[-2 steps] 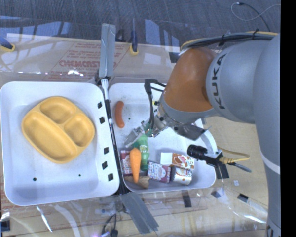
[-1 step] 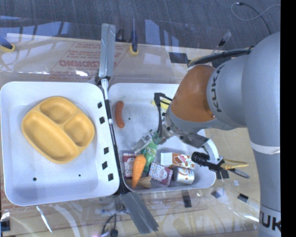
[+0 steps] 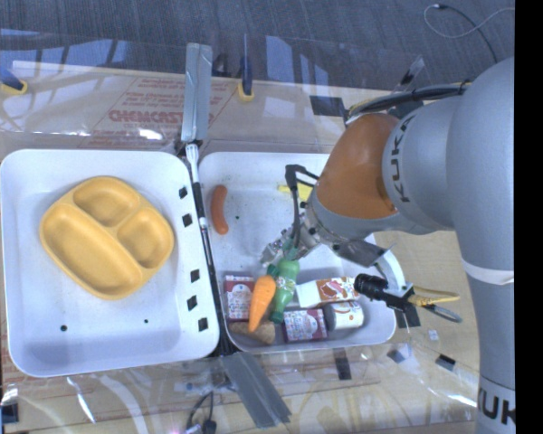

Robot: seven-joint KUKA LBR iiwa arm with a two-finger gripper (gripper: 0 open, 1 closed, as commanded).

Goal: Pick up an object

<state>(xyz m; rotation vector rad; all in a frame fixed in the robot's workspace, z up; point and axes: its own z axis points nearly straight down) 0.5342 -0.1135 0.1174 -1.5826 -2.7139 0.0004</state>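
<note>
Right bin [image 3: 253,165] — gripper [image 3: 288,253] over green bottle [image 3: 284,278]

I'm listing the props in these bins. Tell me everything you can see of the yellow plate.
The yellow plate looks like moulded plastic, rounded in outline, with three shallow compartments split by raised ridges: one at the far side and two nearer the camera. It lies flat and right side up, turned at an angle, on the floor of the left bin. Nothing lies in it or touches it apart from the bin floor.

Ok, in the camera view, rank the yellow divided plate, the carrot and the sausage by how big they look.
1. Yellow divided plate, by far largest.
2. Carrot.
3. Sausage, only slightly smaller than the carrot; that gap is unsure.
</note>
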